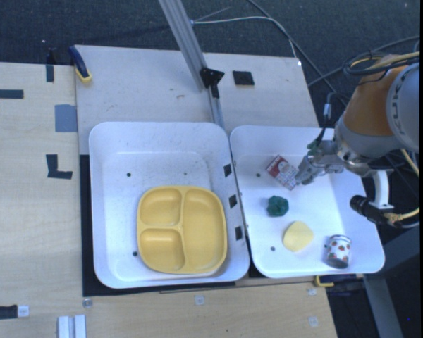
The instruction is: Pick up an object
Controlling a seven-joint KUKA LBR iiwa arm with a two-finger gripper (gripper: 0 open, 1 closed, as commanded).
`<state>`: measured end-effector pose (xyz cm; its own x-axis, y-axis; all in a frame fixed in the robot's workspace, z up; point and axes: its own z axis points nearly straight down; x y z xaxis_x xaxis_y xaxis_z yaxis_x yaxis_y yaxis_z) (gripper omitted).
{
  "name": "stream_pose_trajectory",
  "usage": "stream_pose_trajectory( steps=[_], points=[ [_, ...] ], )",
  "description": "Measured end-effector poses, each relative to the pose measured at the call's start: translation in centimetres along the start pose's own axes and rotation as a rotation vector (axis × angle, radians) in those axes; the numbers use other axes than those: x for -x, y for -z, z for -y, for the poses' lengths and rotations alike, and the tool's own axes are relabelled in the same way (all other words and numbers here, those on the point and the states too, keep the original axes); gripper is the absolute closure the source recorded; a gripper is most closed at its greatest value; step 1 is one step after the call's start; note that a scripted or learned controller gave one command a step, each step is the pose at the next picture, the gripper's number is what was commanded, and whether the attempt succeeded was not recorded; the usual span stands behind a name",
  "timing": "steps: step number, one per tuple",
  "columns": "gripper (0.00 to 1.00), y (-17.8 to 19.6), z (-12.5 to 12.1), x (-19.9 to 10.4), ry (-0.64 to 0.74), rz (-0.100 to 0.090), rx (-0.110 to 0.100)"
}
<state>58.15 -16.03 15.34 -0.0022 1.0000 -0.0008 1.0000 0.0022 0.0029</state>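
A: Layout, largest first?
B: Left bin (106,189) holds a yellow tray (182,228). Right bin (250,252): arm (370,118), then yellow lump (297,236), green ball (278,205), mug (338,251), all nearer the camera than the red packet (280,170).
A: Packet and gripper?
B: Packet's long axis runs diagonally. Gripper (304,174) touches its right end; grip state unreadable.

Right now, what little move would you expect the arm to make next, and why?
Probably a short lift to test its grip. The gripper sits low in the right bin, right against the small red-and-white packet, while the green lump and yellow piece lie apart, nearer the front.
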Motion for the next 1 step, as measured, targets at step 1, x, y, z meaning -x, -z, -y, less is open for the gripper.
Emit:
stream_pose_trajectory(
  steps=[1],
  points=[
    [1.00, 4.46, 0.50, 0.02, 0.000, 0.000, 0.000]
  ],
)
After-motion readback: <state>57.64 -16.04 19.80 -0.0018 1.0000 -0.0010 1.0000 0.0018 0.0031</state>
